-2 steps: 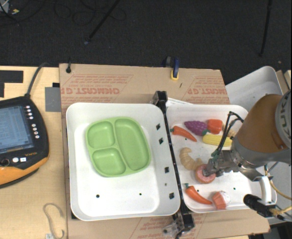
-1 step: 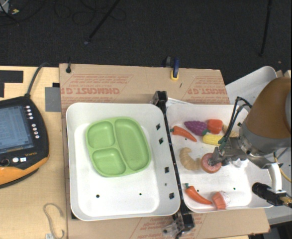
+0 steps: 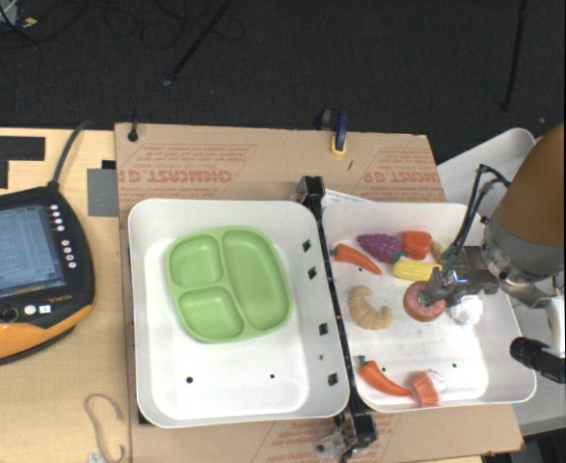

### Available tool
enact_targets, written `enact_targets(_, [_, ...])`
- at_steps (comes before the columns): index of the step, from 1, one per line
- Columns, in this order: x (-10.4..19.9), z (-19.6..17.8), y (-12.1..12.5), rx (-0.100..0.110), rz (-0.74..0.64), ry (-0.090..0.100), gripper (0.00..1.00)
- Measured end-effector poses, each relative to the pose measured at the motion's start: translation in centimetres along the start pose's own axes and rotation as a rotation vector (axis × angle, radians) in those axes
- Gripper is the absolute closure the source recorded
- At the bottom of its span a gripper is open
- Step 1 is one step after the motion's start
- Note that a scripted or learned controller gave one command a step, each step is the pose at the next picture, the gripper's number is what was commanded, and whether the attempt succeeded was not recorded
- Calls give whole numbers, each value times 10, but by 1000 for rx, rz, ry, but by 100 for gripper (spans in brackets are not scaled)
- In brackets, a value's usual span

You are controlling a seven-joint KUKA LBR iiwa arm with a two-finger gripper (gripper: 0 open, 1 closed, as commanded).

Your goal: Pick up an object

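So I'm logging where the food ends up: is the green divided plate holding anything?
Empty. The green divided plate in the left bin shows three bare compartments.

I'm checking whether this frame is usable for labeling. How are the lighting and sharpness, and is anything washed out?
Camera view: even light, soft shadows; the white bins are bright but keep their edges; the green tray is sharp; the gripper and toy food beneath it look slightly soft; the dark floor at the top loses detail.
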State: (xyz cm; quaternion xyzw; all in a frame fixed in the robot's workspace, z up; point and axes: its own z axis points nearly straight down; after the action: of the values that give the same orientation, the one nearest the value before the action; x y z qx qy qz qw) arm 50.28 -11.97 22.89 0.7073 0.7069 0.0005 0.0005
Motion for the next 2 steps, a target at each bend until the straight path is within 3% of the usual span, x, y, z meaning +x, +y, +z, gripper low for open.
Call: enact_targets(2, [85,-2,43,3,-3,1,100])
